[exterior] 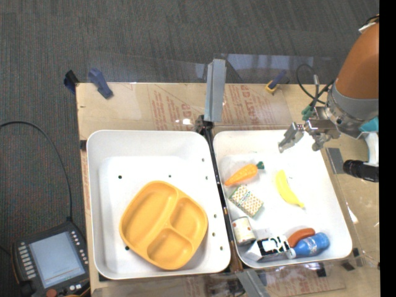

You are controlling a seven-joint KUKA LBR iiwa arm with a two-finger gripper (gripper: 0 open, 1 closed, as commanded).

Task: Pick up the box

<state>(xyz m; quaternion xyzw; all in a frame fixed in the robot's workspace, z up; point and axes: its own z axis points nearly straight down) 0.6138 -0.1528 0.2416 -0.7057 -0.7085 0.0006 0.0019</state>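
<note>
We see a yellow divided plate (164, 224) in the left bin (99, 166). The patterned box (246, 200), its print unreadable, lies below-left of the gripper (304, 137), whose jaws hang open, empty, above the right bin (337, 203).

Arm posture: reaching in from the right, held high.
The grey arm with its orange band extended leftward and downward; the gripper (304, 137) hung with both fingers (289, 139) spread apart, nothing seen between them.
</note>
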